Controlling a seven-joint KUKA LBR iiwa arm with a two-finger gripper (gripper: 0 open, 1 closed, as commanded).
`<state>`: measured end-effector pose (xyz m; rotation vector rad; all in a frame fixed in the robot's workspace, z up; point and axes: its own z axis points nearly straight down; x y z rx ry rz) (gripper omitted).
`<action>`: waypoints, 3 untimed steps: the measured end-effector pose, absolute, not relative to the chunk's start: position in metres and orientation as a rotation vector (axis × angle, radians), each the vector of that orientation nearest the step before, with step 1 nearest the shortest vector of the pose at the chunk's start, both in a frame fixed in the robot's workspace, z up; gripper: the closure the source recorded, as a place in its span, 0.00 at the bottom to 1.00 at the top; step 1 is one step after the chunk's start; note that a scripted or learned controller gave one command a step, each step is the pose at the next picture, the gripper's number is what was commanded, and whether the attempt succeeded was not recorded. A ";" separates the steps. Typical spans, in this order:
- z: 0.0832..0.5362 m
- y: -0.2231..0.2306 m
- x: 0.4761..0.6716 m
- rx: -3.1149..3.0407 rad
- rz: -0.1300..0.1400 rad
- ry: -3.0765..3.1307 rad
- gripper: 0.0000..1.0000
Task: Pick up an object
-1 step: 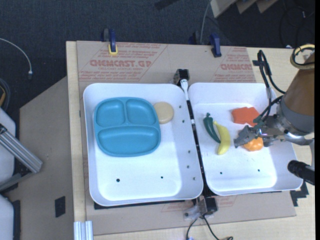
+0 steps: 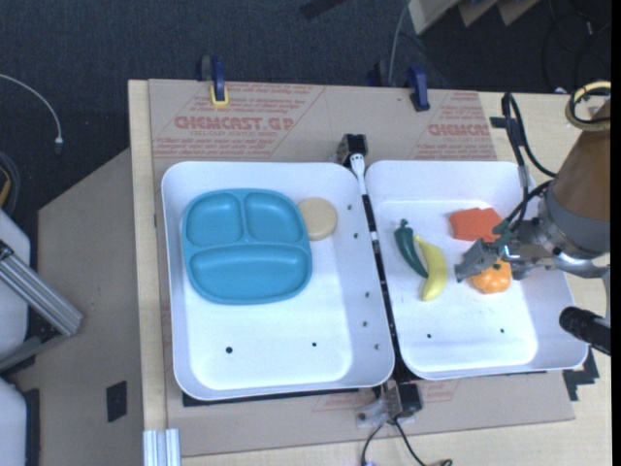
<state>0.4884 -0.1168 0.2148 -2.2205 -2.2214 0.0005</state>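
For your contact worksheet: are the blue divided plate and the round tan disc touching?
Touching: the camera view shows the tan disc meeting the blue plate's right rim with no white between.

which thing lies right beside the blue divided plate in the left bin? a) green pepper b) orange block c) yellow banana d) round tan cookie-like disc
d, the round tan disc sits against the right rim of the blue divided plate in the left bin, while the banana, green pepper and orange block all lie in the right bin.
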 end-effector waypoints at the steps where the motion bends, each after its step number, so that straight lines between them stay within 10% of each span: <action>1: 0.172 -0.117 0.490 -2.218 0.005 -2.216 0.00; 3: 0.083 -0.114 0.489 -2.221 0.001 -2.217 0.00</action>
